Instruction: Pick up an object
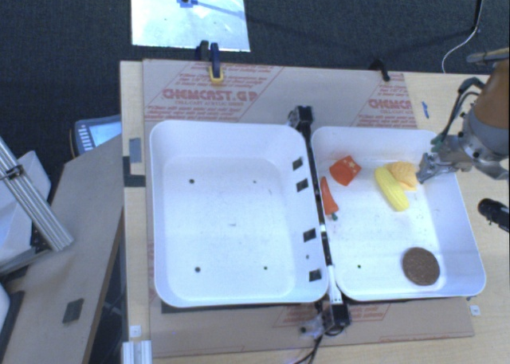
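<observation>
The right bin [458,219] holds several small objects. A red-orange block [345,170] lies near its upper left. A thin orange carrot-like piece [328,197] lies against the left wall. A yellow corn-like piece [392,188] sits in the upper middle, with an orange-yellow piece [403,173] touching its upper end. A brown round disc [420,266] rests near the front right corner. My gripper [428,168] hangs over the bin's upper right, just right of the orange-yellow piece. Nothing shows between its tips.
The left bin [163,195] stands beside the right one, joined by a black-clipped divider [311,195]. Both rest on a board with red print [211,93]. A yellow clamp [215,76] sits at the board's back edge. A metal rail [32,203] lies at far left.
</observation>
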Tool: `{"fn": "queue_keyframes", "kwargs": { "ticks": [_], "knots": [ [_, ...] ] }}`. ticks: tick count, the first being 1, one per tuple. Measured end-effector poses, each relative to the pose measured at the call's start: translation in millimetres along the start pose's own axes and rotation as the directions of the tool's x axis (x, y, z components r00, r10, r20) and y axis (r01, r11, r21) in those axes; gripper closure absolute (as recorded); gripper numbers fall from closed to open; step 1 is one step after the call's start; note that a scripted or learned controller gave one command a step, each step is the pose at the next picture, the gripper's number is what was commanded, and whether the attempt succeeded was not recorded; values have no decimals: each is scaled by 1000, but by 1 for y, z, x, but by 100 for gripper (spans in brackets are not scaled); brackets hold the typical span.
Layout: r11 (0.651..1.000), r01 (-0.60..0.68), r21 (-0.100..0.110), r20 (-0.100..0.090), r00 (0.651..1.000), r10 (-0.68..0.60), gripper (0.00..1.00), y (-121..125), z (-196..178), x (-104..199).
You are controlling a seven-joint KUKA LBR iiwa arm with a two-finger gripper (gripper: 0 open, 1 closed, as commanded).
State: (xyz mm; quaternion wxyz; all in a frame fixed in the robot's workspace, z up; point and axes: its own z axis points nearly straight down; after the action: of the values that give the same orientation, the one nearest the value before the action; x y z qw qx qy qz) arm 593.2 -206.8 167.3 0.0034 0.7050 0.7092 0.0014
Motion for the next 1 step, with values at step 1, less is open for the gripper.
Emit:
{"fn": "queue_keyframes", "kwargs": {
  "ticks": [1],
  "knots": [
    [1000, 0, 1, 0, 1000, 0, 0, 0, 1, 0]
  ]
}}
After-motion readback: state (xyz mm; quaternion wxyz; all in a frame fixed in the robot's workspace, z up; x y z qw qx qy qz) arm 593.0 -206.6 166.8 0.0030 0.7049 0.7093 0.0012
